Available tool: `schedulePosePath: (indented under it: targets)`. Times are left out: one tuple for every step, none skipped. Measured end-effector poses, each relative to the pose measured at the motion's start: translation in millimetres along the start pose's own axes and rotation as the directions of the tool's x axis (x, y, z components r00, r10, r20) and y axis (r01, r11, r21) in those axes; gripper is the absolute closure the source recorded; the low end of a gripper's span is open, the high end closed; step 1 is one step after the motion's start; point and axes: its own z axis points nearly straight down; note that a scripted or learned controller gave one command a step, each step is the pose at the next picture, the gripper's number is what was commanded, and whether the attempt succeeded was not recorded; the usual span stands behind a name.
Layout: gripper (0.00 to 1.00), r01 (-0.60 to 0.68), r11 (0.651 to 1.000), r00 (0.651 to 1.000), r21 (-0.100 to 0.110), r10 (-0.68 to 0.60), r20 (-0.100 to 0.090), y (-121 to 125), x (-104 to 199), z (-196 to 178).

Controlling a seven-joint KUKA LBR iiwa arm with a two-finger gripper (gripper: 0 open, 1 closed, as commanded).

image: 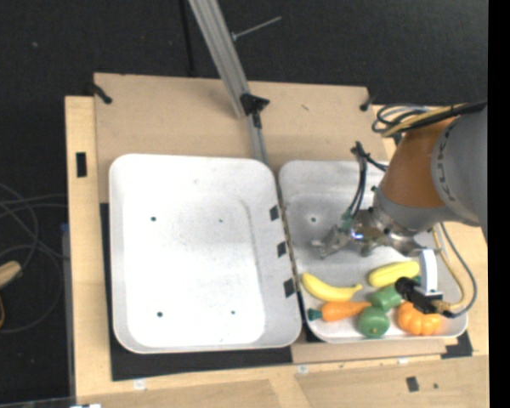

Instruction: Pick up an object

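The arm (pixel 459 164) was a thick, rounded thing, smooth grey on its upper casing, with a broad orange band (pixel 408 172) wrapped around it just above the wrist. Yellow and black cables (pixel 399 119) looped in loose coils over the orange band, on its far side. A thin dark cable (pixel 361 181) ran down beside the band toward the wrist. Below the band the body narrowed into a darker grey metal wrist, ending in the gripper (pixel 344 238), small, dull silver and angular, with a faint bluish-green glint on it.
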Motion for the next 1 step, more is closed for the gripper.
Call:
schedulePosePath:
  targets:
    - [0.0,-0.003,1.0,1.0,-0.009,0.003,0.003,113.8,-55.3,-0.3]
